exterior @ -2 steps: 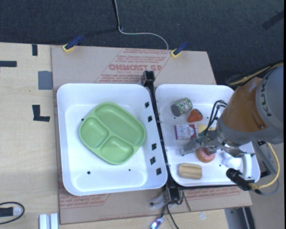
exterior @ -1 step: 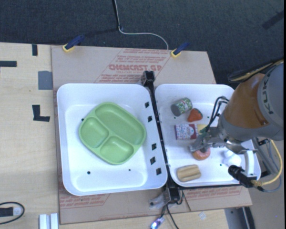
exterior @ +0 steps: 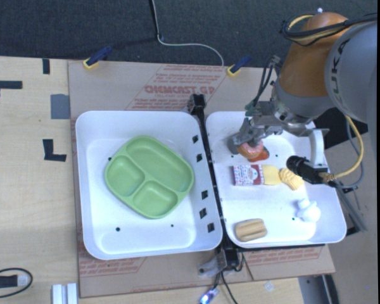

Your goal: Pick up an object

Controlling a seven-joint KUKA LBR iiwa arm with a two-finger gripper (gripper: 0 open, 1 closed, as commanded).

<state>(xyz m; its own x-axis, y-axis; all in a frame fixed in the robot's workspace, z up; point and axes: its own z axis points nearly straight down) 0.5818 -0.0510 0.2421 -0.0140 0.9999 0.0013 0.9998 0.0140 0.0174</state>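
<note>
My gripper (exterior: 246, 139) is down in the back of the right bin (exterior: 275, 238), directly over a small orange-red object (exterior: 254, 151) that shows just beneath it. In front of that lies a red and white packet (exterior: 246, 175), with a yellow toy (exterior: 282, 176) beside it on the right. Near the bin's right side sits a small white object (exterior: 307, 211). A tan bread roll (exterior: 250, 229) lies by the front wall.
The left bin (exterior: 92, 189) holds a green divided plate (exterior: 149, 176). A black divider (exterior: 206, 170) runs between the two bins. The grey arm with its orange band (exterior: 310, 49) reaches in from the upper right.
</note>
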